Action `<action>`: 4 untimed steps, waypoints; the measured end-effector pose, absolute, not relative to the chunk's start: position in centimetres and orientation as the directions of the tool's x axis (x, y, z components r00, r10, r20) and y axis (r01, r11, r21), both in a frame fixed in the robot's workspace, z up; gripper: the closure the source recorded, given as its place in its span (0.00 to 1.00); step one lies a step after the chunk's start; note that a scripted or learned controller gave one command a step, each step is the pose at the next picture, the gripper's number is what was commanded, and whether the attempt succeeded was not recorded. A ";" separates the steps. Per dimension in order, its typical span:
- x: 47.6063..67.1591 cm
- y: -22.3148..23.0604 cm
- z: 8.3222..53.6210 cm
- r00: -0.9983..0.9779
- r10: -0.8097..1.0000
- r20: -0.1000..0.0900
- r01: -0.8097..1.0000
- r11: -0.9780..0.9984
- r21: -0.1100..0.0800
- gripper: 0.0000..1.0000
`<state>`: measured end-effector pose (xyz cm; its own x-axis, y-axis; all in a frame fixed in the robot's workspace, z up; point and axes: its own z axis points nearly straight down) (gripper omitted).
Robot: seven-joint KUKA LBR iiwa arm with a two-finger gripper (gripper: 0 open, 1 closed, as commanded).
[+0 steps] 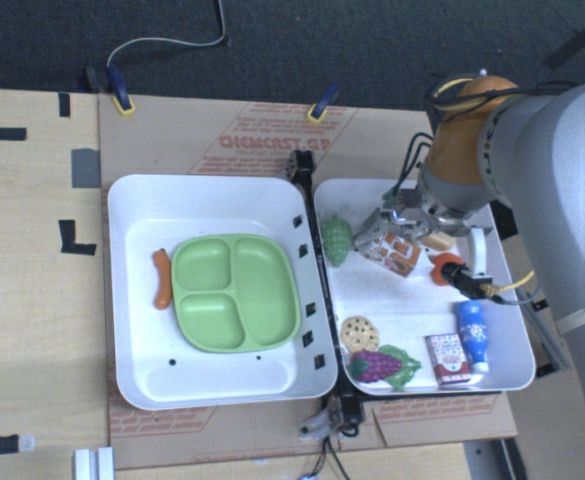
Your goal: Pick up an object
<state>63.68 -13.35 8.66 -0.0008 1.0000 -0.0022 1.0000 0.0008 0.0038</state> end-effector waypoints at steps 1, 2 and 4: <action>63.8 -13.3 9.8 -0.002 1.000 -0.001 1.000 0.002 0.007 1.00; 63.8 -13.3 9.7 -0.001 1.000 -0.001 1.000 0.001 0.007 0.00; 59.3 -12.6 9.7 -0.001 1.000 -0.002 1.000 0.002 0.005 1.00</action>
